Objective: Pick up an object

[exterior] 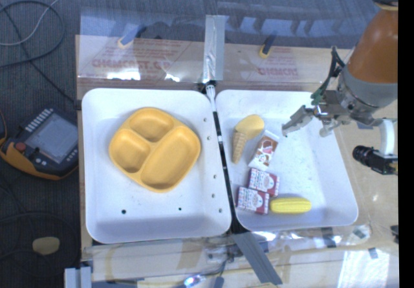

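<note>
Arm: the grey arm with the orange band (381, 41) comes in from the right and hangs over the right bin (336, 170), because that bin has the small things to pick from.
Gripper: the gripper (312, 121) is up over the top right part of that bin. Its two fingers (292, 121) are spread apart with nothing between them, so it looks ready to close on something.
Ice cream cone: the toy cone (246, 134) lies on its side near the wall between the bins. It is the closest thing to the gripper, so I think it is the easiest pick.
Small boxes: one red and white box (264, 152) lies just below the cone. Two more (259, 191) lie side by side lower down, touching each other.
Corn: the yellow corn (290, 205) lies flat beside the two lower boxes.
Yellow plate: the plate (154, 148) with three parts sits alone in the left bin (103, 215), well away from the gripper.
Next step: nothing is picked up yet. The gripper needs to go left and down to reach a toy.
</note>
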